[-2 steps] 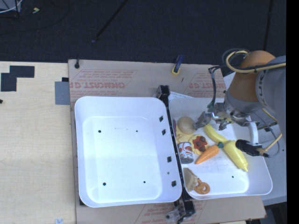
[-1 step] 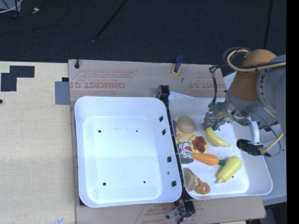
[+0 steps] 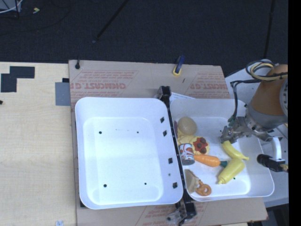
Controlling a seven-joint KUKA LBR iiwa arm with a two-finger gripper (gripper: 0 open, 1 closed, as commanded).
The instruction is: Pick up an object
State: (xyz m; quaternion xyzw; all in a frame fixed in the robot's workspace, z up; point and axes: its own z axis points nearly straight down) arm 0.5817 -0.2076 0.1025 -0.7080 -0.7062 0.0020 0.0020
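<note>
The end effector point(image 3: 229, 134) hovers low in the right bin point(image 3: 256, 185), its grip state impossible to tell. A yellow banana point(image 3: 233, 150) lies just at its five o'clock, a carrot point(image 3: 207, 160) at seven o'clock.

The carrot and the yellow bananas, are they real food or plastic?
Probably plastic toys. The carrot is one even orange with a smooth, slightly shiny skin and a neat green tip. The two bananas are flat bright yellow with no brown marks. The picture is too blurry to be sure.

Even overhead light, soft focus, faint shadows
</note>
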